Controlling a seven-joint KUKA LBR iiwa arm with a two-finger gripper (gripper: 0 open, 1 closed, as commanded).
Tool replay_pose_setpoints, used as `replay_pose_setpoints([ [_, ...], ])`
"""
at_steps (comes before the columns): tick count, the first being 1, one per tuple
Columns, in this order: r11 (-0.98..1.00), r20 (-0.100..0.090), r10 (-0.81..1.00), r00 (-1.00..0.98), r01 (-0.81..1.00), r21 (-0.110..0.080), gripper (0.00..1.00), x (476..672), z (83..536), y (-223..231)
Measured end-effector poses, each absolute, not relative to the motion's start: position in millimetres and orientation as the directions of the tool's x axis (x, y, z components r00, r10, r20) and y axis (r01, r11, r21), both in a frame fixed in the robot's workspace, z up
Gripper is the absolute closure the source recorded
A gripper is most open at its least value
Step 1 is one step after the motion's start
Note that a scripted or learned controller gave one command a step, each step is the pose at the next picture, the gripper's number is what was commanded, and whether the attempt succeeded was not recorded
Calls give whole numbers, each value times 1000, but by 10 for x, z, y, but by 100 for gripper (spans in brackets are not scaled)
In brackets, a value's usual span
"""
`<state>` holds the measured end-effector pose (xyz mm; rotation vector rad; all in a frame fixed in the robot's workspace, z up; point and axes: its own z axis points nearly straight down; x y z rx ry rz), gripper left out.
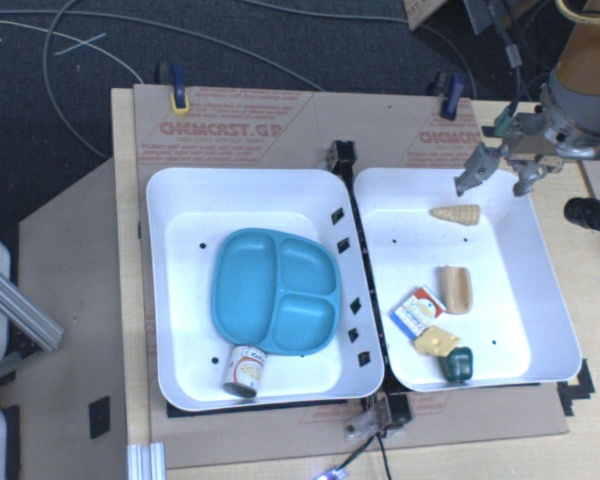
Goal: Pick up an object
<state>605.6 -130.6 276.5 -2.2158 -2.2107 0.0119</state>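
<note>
My gripper hangs over the far edge of the right bin, open, with nothing between its fingers. Just below it lies a tan cone-shaped piece. Nearer the front of that bin lie a tan bread-like piece, a small red, white and blue packet, a yellow lump and a dark green object. In the left bin a blue divided plate lies flat, with a small can on its side at the plate's front edge.
A black clip strip joins the two bins along the middle. Blue clamps hold the cardboard at the bench's back. Cables trail over the dark floor behind.
</note>
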Motion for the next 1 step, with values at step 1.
replay_pose_setpoints([
  [1, 0, 1, 1000, 0, 1000, -1, 0, 6075, 2835, -1303],
])
